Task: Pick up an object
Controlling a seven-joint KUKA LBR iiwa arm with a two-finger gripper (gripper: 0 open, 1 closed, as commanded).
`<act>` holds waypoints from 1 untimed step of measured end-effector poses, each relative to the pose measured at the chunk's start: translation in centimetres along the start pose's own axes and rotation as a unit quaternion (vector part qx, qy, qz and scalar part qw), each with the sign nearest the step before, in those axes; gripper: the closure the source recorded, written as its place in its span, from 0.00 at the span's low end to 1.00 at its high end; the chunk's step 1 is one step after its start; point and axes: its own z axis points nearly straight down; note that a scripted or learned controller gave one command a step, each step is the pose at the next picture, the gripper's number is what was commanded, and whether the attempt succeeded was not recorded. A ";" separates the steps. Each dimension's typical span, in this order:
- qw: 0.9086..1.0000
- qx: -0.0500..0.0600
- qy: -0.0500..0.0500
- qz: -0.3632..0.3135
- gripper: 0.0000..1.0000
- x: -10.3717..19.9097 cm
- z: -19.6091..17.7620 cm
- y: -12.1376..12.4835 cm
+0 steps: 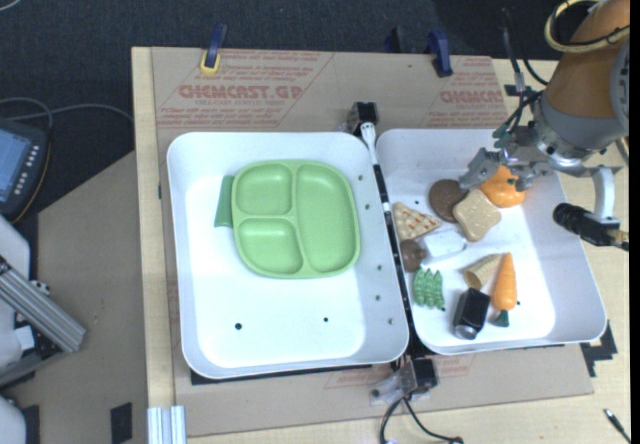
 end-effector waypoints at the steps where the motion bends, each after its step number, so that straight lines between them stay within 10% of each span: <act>1: 1.000 0.000 0.000 0.000 0.00 0.8 4.6 -0.3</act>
